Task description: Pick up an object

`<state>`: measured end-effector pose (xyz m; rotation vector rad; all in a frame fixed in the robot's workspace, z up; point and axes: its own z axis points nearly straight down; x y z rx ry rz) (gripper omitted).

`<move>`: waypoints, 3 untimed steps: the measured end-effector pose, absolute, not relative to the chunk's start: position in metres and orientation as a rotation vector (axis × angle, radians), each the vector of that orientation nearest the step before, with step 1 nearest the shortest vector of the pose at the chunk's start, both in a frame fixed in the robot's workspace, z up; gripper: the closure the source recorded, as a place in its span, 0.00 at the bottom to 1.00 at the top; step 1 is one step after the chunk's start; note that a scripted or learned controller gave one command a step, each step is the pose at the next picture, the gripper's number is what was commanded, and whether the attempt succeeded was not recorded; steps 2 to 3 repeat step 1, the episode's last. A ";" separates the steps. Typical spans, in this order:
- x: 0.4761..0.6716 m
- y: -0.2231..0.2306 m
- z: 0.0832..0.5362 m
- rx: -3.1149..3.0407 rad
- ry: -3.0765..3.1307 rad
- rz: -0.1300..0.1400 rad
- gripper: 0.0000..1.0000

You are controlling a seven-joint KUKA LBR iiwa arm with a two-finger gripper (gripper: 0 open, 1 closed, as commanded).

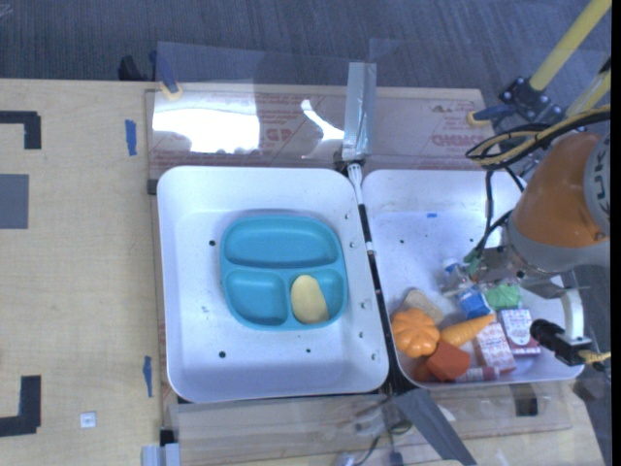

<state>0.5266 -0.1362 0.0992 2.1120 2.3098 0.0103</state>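
Note:
In the right bin (427, 202), a pile of toy foods lies at the front. It includes an orange pumpkin (415, 330), a carrot (466, 330), a red block (448, 362), a pink-and-white carton (493, 348), a blue piece (473, 303) and a green piece (505, 295). My gripper (477, 276) hangs low over the back of this pile, just above the blue and green pieces. The grey wrist and orange band (555, 202) rise behind it to the right. The wrist and cables hide what lies directly beneath the gripper.
The left bin (184, 260) holds a blue divided plate (281, 246) with a yellow potato-like toy (309, 299) in its front right compartment. A raised divider (367, 260) separates the bins. Black cables (514, 149) loop near the right bin's back corner.

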 end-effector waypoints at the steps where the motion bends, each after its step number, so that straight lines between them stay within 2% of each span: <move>1: 0.551 -0.060 0.188 2.157 2.278 0.012 1.00; 3: 0.551 -0.060 0.188 2.157 2.278 0.012 1.00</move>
